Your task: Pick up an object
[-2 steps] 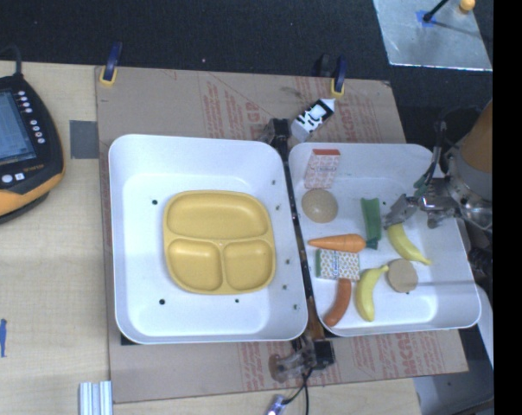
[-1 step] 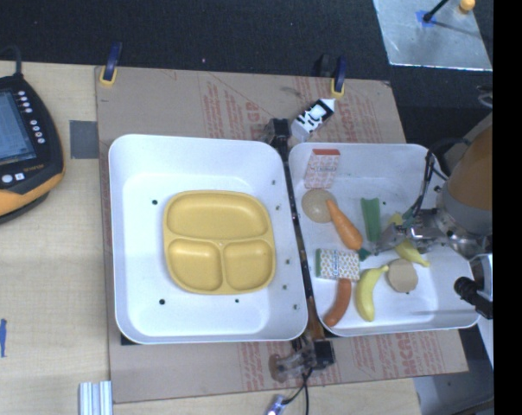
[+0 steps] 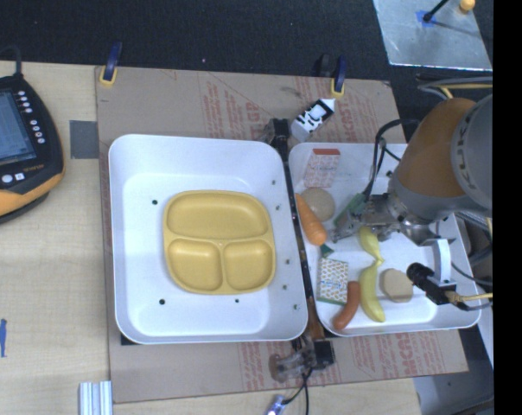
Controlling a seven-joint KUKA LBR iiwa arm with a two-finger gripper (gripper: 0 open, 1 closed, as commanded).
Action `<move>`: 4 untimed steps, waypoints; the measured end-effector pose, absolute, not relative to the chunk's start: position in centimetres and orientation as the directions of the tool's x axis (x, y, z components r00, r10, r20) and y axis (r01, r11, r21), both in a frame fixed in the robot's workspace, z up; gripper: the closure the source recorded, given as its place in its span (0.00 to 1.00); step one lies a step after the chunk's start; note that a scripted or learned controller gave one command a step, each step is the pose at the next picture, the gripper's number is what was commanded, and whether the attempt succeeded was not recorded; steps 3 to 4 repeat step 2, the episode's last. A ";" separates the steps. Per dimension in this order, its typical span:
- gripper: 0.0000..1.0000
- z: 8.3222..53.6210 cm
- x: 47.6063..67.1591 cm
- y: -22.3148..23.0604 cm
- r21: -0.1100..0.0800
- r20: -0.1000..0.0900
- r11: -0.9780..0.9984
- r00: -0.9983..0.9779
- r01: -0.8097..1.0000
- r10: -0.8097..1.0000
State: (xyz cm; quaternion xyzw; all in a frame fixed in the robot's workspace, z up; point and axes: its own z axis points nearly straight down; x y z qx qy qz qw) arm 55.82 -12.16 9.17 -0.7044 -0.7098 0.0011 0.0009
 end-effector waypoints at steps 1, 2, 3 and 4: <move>1.00 10.2 55.8 -12.3 -0.005 -0.002 0.008 -0.008 1.000 1.000; 1.00 19.2 59.0 -5.9 -0.002 0.002 0.004 -0.004 1.000 1.000; 1.00 19.2 59.0 -5.9 -0.002 0.002 0.004 -0.004 1.000 1.000; 1.00 19.2 59.0 -5.9 -0.002 0.002 0.004 -0.004 1.000 1.000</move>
